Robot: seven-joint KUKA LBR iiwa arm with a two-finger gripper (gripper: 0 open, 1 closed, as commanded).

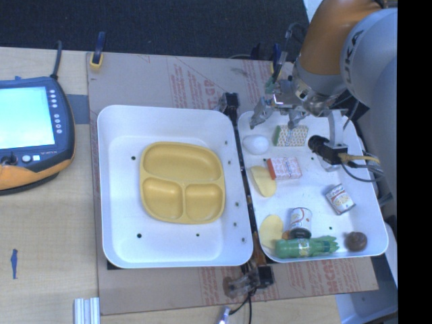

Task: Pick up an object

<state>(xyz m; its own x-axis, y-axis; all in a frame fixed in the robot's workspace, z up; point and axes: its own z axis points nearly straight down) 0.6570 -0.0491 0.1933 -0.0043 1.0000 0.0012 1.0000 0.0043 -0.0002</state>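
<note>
No object is lifted yet. The likeliest targets are the speckled packet (291, 136) and the white ball (256, 143), both lying at the far end of the right bin (309, 191). The gripper (275, 120) hangs just above and between them, its two fingers spread apart with nothing in them. This looks like the approach step, before any grasp. The next move calls for settling on one of the two, centring the spread fingers over it, coming down and closing. The red-and-white box (285, 168) lies just beside the packet and could get in the way. Nearer the camera lie a yellow wedge (263, 181), a can (300, 222), a green bottle (305, 247) and a brown ball (356, 241). The left bin (121, 181) holds a yellow divided plate (181, 181).
</note>
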